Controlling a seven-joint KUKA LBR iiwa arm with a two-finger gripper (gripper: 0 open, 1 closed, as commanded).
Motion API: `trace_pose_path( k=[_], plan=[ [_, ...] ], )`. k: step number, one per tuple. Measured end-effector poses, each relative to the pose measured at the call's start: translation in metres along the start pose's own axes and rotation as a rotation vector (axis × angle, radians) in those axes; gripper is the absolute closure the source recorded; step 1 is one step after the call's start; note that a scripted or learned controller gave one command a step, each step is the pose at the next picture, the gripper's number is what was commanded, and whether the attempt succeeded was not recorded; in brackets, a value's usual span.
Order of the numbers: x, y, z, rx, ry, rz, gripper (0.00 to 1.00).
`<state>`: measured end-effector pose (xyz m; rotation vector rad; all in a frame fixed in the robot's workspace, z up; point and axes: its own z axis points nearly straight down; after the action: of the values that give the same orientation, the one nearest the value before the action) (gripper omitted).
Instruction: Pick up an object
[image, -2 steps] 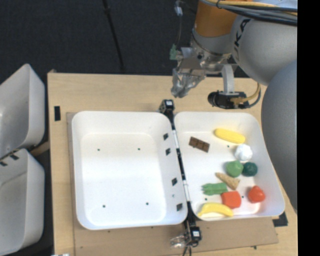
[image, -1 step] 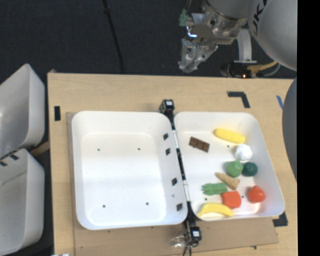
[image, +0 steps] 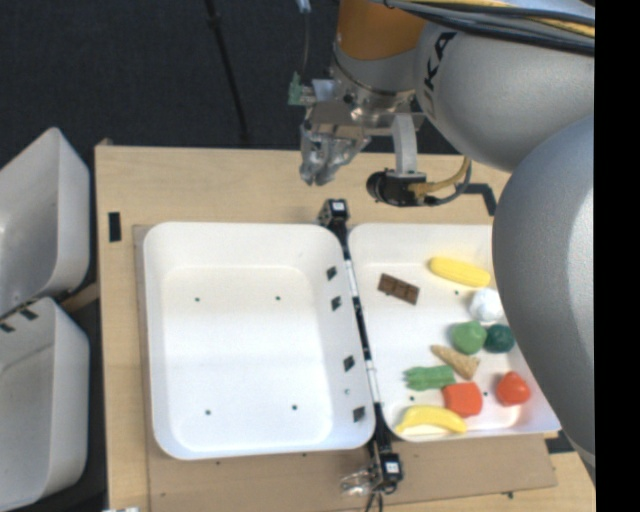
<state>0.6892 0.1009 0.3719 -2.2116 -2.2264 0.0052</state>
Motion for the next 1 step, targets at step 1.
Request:
trace_pose_path(
  k=[1],
  plan=[
    [-0.0056,0.0001,-0.1257,-0.02,0.001,0.0,1.0]
  ],
)
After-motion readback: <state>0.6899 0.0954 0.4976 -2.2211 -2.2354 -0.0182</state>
